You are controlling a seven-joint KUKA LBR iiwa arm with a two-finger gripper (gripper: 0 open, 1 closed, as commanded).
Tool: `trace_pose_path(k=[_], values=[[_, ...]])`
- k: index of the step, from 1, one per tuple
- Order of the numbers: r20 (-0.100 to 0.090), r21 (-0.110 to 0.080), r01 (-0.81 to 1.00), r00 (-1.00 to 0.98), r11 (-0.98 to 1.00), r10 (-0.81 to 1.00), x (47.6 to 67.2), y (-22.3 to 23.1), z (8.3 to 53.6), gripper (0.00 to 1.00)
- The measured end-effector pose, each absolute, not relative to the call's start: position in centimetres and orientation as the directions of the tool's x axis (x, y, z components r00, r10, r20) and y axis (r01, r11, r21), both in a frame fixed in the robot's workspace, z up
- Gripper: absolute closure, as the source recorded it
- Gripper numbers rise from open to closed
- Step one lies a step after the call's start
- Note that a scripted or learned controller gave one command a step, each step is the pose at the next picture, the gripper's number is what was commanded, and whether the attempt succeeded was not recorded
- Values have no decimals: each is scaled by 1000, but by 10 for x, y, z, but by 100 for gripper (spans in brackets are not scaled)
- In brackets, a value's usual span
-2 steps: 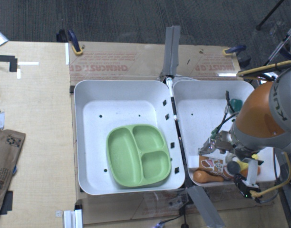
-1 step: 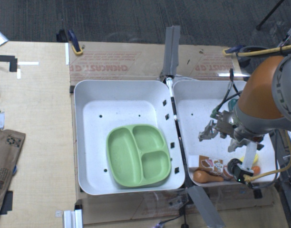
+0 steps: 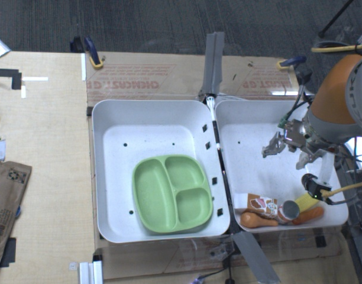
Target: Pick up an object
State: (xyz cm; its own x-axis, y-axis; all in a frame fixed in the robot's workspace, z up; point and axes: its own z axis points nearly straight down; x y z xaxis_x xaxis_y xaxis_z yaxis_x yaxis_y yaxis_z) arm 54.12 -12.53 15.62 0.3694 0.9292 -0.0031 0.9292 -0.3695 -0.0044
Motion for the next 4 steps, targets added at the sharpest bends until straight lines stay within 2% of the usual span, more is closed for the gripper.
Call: trace_pose_path(k=[1, 2, 3, 4], values=[[-1, -5, 965, 264, -264, 965, 505, -99, 93, 0], [0, -4, 993, 118, -118, 993, 477, -98, 91, 0], [-1, 1, 993, -117, 117, 993, 478, -135, 92, 0], [0, 0, 998, -59, 59, 998, 478, -99, 99, 0]])
